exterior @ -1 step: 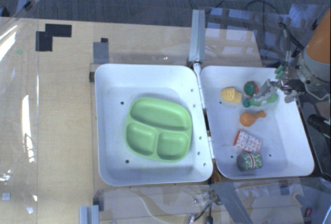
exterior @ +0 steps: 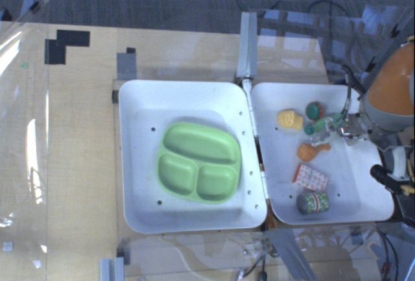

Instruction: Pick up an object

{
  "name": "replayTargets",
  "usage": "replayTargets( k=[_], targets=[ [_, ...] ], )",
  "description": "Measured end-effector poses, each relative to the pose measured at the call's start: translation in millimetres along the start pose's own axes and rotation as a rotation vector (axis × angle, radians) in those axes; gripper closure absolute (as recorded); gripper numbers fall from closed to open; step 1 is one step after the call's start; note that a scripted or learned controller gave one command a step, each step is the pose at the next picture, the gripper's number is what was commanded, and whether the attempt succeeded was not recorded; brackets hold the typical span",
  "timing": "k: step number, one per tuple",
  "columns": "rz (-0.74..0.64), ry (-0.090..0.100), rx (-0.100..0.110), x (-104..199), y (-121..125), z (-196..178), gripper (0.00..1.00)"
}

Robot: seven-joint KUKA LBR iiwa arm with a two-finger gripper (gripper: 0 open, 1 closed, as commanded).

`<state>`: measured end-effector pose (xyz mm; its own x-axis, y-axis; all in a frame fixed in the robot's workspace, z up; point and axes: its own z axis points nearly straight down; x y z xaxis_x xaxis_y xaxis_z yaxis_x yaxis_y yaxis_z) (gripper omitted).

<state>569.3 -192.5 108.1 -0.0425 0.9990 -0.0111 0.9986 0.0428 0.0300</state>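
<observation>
The right bin (exterior: 363,198) holds several small objects. A yellow corn-like piece (exterior: 290,119) lies near the bin's far left, with a green and red ball (exterior: 315,109) beside it. An orange toy (exterior: 311,150) sits in the middle. A patterned red and white box (exterior: 310,176) and a green and red can (exterior: 313,202) lie nearer the front. My gripper (exterior: 326,131) reaches in from the right and hangs low over a small teal piece (exterior: 316,126), just above the orange toy. Nothing can be seen held in it.
The left bin (exterior: 139,163) carries a green divided plate (exterior: 198,161). The arm's orange band (exterior: 392,85) and grey wrist cover the right bin's far right side. Cables trail behind the bins and a metal post (exterior: 246,46) stands between them.
</observation>
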Motion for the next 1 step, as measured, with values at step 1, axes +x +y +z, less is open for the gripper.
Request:
replayTargets(
  k=[1],
  targets=[
    [-0.227, -0.004, -0.01, 4.2, 2.8, 5.8, 0.0]
  ],
)
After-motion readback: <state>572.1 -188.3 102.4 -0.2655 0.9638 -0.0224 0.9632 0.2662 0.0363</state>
